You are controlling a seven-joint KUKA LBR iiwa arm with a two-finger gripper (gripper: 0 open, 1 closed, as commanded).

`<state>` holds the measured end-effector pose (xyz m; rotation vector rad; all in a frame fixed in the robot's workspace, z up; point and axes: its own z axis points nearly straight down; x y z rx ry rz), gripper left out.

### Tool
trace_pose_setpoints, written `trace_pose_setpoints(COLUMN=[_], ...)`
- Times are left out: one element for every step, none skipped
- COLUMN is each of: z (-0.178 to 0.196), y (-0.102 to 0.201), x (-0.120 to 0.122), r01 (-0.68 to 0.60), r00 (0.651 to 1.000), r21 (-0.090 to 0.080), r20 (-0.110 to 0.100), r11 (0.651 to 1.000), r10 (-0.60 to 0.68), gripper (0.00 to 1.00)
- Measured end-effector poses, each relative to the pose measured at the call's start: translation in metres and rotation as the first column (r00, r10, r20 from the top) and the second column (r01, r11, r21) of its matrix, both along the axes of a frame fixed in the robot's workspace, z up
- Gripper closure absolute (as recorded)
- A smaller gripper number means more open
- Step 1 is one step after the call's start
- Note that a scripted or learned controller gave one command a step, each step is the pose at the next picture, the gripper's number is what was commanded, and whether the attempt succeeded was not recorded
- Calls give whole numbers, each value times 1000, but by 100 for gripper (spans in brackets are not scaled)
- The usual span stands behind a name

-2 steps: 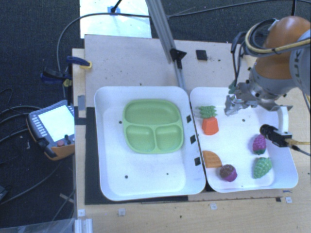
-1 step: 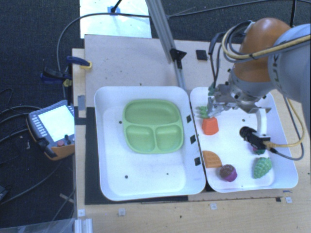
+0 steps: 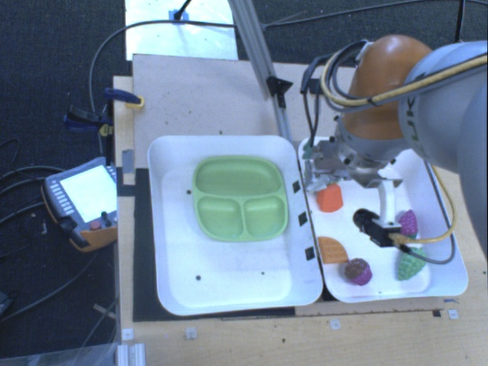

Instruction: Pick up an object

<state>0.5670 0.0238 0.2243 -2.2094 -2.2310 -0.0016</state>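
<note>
In the right bin (image 3: pixel 454 279) lie several small toy foods. An orange block (image 3: pixel 329 198) sits near the bin's left wall. Toward the front are a flat orange-brown piece (image 3: pixel 332 248), a dark purple piece (image 3: pixel 357 271) and a green piece (image 3: pixel 409 266). A purple grape-like piece (image 3: pixel 409 222) rests further right. My gripper (image 3: pixel 323 178) hangs at the bin's left side, directly over the top edge of the orange block and touching or nearly touching it. The wrist hides the contact.
The left bin (image 3: pixel 165 227) holds a green divided plate (image 3: pixel 241 197). A black cylindrical part (image 3: pixel 371 226) with a yellow cable hangs off the arm over the right bin. A metal pole (image 3: pixel 258 44) slants across the back. A hand-held pendant (image 3: pixel 82 201) lies off the bench at left.
</note>
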Motion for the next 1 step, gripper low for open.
trace_pose_setpoints(z=[-9], y=[55], x=[-10], r01=[-1], r00=[1000], r21=[0], r20=[0], r11=[1000], r10=[1], gripper=[100])
